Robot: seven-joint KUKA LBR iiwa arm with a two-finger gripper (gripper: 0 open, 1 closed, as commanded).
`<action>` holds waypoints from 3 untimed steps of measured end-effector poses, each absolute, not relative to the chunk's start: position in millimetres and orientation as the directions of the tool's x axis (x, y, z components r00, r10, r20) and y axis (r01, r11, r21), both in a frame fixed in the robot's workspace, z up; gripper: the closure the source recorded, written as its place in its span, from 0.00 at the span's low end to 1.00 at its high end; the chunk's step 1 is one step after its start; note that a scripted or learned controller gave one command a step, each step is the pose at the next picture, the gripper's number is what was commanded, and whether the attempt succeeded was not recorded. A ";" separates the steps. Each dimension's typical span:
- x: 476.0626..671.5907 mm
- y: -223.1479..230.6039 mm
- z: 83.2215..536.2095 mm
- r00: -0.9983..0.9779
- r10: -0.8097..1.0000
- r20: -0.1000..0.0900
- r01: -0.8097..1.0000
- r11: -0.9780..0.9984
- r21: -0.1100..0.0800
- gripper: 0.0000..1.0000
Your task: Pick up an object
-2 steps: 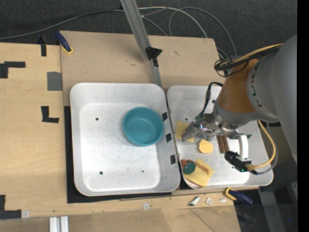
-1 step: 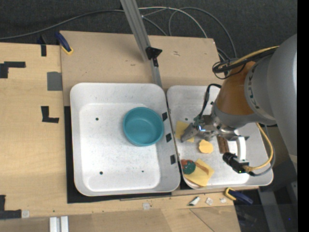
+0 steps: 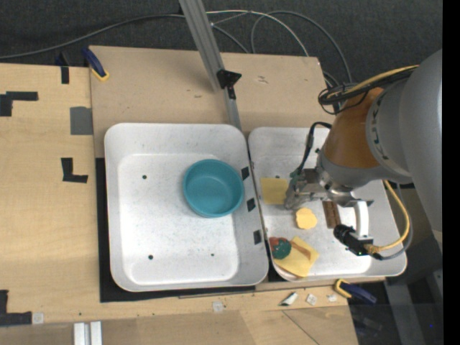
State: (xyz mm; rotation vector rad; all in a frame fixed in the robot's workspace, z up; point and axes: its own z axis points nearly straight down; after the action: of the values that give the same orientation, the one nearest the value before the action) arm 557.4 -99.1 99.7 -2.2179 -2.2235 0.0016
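White bins sit side by side on the wooden desk [image 3: 43, 157]. In the left bin [image 3: 129, 192] a teal bowl [image 3: 213, 187] stands upright near the right wall. The grey arm [image 3: 374, 131] with its orange band reaches into the right bin [image 3: 280, 146], and the hand [image 3: 296, 198] hangs low over the floor there, between a pale yellow square piece [image 3: 273, 190] and a small round yellow piece [image 3: 307, 218]. Whether the hand is open or closed cannot be told. Near the front wall lie a tan wedge [image 3: 298, 257] and a small green and red object [image 3: 280, 249], touching each other
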 end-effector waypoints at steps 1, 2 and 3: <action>548.5 -96.5 151.8 -0.001 1.000 0.000 1.000 0.001 0.003 1.00; 549.4 -97.2 193.8 -0.001 1.000 0.000 1.000 0.001 0.003 1.00; 549.9 -96.9 213.5 -0.001 1.000 0.000 1.000 0.001 0.001 1.00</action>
State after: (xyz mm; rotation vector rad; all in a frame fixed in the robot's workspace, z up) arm 549.9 -96.9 213.5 -2.2204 -2.2230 -0.0011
